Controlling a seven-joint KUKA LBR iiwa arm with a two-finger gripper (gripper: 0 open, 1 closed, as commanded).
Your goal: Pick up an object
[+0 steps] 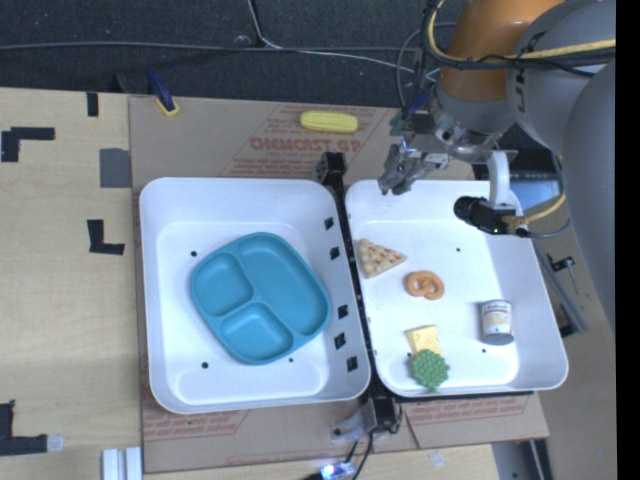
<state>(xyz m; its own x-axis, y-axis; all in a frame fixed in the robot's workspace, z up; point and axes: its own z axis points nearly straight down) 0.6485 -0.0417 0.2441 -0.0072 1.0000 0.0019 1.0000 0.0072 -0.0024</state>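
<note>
My gripper (398,178) hangs over the far left corner of the right bin (530,268), and nothing shows between its fingers. In that bin lie a tan triangular cracker (378,258), a small orange pretzel (425,286), a little tin can (495,321), a yellow cheese cube (423,339) and a green broccoli piece (430,370). The cracker is the nearest one, a little in front of the gripper. The grey arm with its orange band (500,28) reaches in from the upper right.
The left bin (165,218) holds a blue divided plate (260,296). A yellow banana-like toy (329,122) lies on the cardboard behind the bins. Black clips run along the wall between the two bins. Cables hang near the wrist.
</note>
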